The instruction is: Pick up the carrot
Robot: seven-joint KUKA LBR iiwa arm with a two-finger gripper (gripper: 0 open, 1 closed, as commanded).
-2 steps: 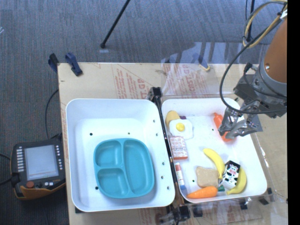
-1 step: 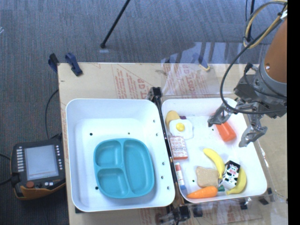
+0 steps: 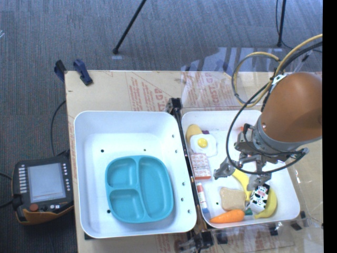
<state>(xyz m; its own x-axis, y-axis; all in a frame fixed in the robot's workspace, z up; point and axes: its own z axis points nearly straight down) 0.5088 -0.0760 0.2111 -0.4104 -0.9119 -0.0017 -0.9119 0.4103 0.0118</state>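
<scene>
The orange carrot (image 3: 227,216) lies on its side at the front edge of the right bin (image 3: 293,193), just in front of a slice of bread (image 3: 233,197). My gripper (image 3: 248,168) hangs under the arm's orange band over the middle of that bin, above a banana (image 3: 241,179). It is behind the carrot and slightly to its right, well apart from it. The wrist and cables hide the gripper's tips.
The right bin also holds a fried egg (image 3: 202,144), a red-and-white packet (image 3: 200,166), a tube (image 3: 202,196), a black-and-white carton (image 3: 259,196) and a second banana (image 3: 270,205). A blue divided plate (image 3: 139,187) lies in the left bin (image 3: 84,141).
</scene>
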